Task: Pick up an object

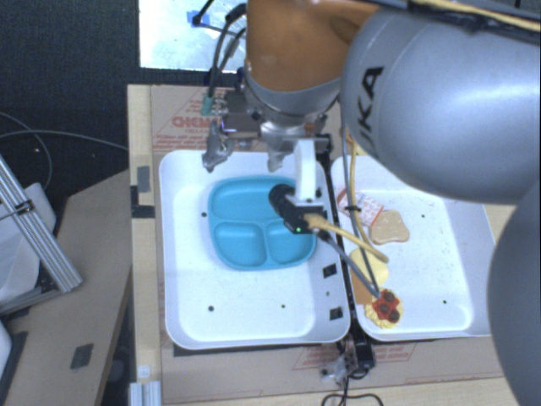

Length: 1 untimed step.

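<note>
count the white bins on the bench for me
2. The left bin holds a blue divided plate; the right bin sits right beside it, its upper part hidden under the arm.

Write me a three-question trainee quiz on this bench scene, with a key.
1. True or false: the blue tray lies in the view's right bin.
2. How many compartments does the blue tray have? A) two B) three C) five
3. Fill in: the gripper hangs by the far rim of the view's ____ bin.
Key: 1 false, it lies in the left bin; 2 B; 3 left.
</note>
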{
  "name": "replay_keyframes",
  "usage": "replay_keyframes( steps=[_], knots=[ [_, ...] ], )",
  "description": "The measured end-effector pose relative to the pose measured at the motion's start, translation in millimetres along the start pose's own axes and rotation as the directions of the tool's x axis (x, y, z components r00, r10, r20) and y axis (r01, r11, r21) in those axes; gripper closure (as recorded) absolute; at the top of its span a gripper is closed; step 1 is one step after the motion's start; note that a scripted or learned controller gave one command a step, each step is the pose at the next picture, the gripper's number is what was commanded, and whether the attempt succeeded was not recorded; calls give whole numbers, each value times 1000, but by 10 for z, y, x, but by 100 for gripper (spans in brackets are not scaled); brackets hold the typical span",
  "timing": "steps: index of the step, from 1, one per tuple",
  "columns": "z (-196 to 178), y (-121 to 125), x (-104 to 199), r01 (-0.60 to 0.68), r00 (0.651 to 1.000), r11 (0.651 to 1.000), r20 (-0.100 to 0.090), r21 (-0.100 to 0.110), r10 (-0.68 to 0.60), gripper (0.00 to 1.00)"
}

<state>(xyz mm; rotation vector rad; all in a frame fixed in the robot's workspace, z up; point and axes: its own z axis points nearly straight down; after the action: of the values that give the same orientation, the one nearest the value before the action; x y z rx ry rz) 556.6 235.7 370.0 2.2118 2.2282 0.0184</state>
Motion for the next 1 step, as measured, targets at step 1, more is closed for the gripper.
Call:
replay_keyframes(
  steps=[1],
  knots=[
    [-1392,-439,-92,-1,1000,1000,-3,-7,1,0]
  ],
)
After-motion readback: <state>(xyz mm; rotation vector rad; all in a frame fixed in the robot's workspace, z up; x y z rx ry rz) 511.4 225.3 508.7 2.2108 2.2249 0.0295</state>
